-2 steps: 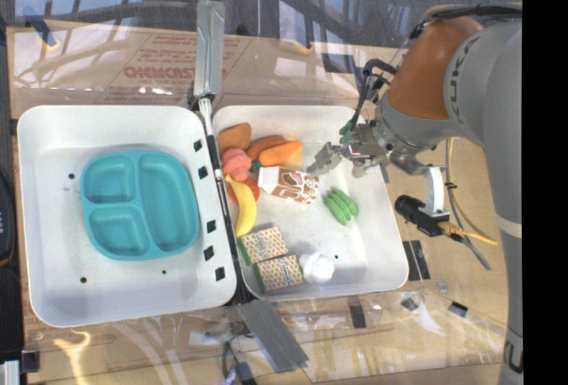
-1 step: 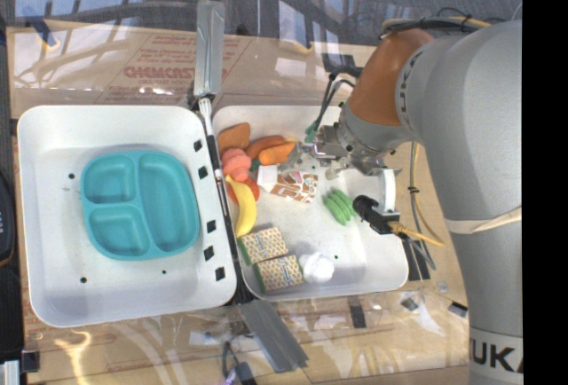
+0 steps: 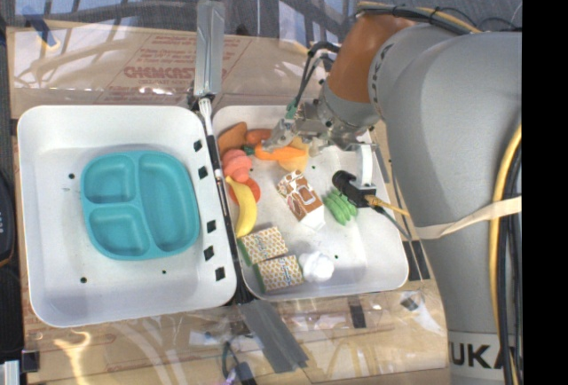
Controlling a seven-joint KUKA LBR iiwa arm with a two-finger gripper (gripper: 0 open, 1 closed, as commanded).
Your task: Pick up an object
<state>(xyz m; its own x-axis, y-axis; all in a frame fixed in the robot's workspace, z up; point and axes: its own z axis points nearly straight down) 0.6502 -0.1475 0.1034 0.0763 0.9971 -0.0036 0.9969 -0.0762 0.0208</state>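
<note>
Nearest, two patterned boxes [image 3: 272, 257] and a white cap [image 3: 317, 267] crowd the right bin's [image 3: 390, 263] front rim, hard to reach. Midway, a banana [image 3: 244, 208] hugs the left wall, so a carton [image 3: 299, 197] in open floor looks easier. Farther back, the claw [image 3: 297, 133] hangs over an orange carrot [image 3: 286, 153] (likely its target); whether it stands apart or together, I cannot tell.

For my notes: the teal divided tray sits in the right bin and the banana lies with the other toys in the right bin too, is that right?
Not quite: in the camera view, the teal divided tray sits in the left bin. The banana is indeed in the right bin with the toys.
</note>
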